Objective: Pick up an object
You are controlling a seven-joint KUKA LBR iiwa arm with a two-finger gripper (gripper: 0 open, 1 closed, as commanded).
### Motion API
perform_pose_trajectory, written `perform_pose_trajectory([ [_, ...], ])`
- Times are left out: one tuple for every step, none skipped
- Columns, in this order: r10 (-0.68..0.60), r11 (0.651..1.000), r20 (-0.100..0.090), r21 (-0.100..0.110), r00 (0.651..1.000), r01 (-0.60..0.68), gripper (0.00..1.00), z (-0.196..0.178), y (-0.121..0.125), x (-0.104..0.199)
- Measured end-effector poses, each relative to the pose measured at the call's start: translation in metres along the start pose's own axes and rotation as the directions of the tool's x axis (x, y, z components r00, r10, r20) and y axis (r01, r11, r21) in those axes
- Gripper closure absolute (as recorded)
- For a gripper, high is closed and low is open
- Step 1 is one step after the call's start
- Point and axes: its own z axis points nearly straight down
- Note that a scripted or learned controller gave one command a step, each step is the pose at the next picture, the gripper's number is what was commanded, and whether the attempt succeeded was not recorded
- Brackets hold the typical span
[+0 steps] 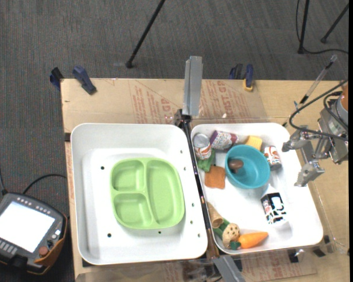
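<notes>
The right bin [309, 213] holds several small objects. A teal bowl [250, 170] with a brown lump [236, 164] inside sits near its middle. A black-and-white can [274, 208] lies towards the front, and an orange carrot [253, 238] and a cookie [230, 232] lie at the front edge. Small cans [201, 145] and a yellow piece [254, 141] line the back. My gripper [299, 160] hangs over the bin's right rim, to the right of the bowl. It is open, with nothing between its fingers.
The left bin [88, 157] holds a green divided plate [147, 192]. A grey post [193, 90] stands behind the divide between the bins. Blue clamps [83, 79] grip the bench's back edge. A tablet [23, 225] lies on the floor at the lower left.
</notes>
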Motion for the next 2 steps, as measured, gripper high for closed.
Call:
perform_pose_trajectory([
  [-0.041, 0.999, 0.000, -0.001, 0.999, 0.041, 0.00, 0.147, -0.013, 0.047],
  [-0.013, 1.000, -0.001, -0.002, 1.000, 0.013, 0.00, 0.178, 0.028, -0.034],
])
